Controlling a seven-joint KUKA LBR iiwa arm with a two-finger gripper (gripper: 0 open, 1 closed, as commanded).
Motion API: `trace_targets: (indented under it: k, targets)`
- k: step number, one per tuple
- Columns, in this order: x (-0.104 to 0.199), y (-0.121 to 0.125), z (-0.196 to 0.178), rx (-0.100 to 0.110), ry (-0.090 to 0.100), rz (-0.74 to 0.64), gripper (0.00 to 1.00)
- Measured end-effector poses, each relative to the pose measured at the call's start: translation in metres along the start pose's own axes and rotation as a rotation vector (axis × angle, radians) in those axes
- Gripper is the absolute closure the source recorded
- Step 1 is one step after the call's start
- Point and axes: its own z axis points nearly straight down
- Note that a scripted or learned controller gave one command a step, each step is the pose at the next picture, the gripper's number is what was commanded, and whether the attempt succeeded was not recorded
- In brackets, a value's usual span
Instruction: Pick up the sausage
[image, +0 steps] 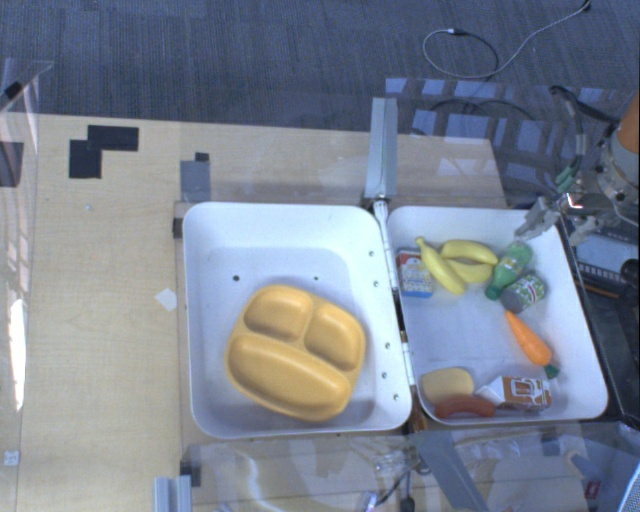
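A: Near edge first, rt bin (590, 340)?
B: The sausage (463, 407) lies at the front wall, red, flat, just below a yellow bun (447, 382) and touching it. Right beside sits a carton (520, 392) on its side.
A: Further in?
B: A carrot (528, 340) mid-right, tilted. Past it a can (524, 291) and a green bottle (508, 268), touching each other. Bananas (455, 262) near the far wall, w/ a small box (415, 275) by the divider.
A: Left bin (205, 300)?
B: A yellow tray (295, 350) w/ three compartments, nothing else seen in it.
A: And the hand (545, 212)?
B: At the rt bin's far right corner, over the rim, well apart from the sausage. Nothing seen in it; open or closed, can't tell. The desk (100, 330) is pale wood.
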Motion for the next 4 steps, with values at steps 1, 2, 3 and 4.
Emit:
trace_targets:
  k: [1, 2, 3, 4]
  targets:
    - [0.001, 0.001, -0.01, -0.002, 0.0, -0.006, 1.0]
    - [-0.028, -0.019, 0.177, -0.012, -0.003, -0.087, 1.0]
    - [-0.028, -0.019, 0.178, -0.01, -0.002, -0.087, 0.0]
    - [-0.023, 0.051, 0.18, -0.005, -0.001, -0.096, 0.0]
